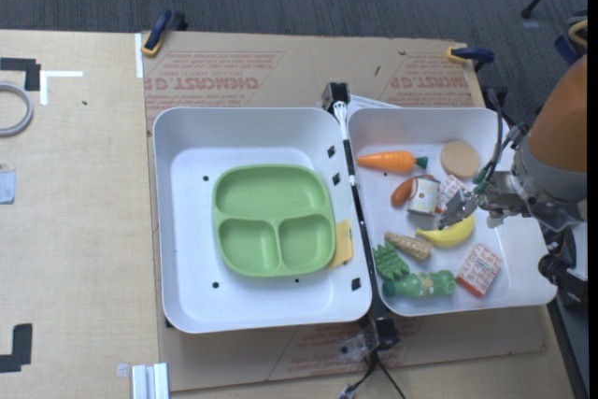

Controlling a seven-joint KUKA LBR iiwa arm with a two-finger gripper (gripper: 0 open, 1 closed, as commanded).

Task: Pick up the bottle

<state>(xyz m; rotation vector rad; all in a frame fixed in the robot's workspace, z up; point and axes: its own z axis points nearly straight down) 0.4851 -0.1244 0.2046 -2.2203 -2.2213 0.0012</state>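
Observation:
The green bottle (pixel 422 284) lies on its side near the front wall of the right bin (pixel 523 294), between a green leafy toy (pixel 391 261) and a red-and-white box (pixel 478 270). My gripper (pixel 462 206) hangs low over the middle of that bin, just above the banana (pixel 447 234) and beside a small red-and-white can (pixel 423 195). It is about a hand's width behind the bottle and not touching it. The arm's grey and orange wrist (pixel 559 145) comes in from the right.
The right bin also holds a carrot (pixel 386 161), a round tan disc (pixel 459 158) and a tan stick-shaped toy (pixel 408 245). In the left bin (pixel 177 201) sits a green divided plate (pixel 275 220), with a yellow piece (pixel 343 243) at its right.

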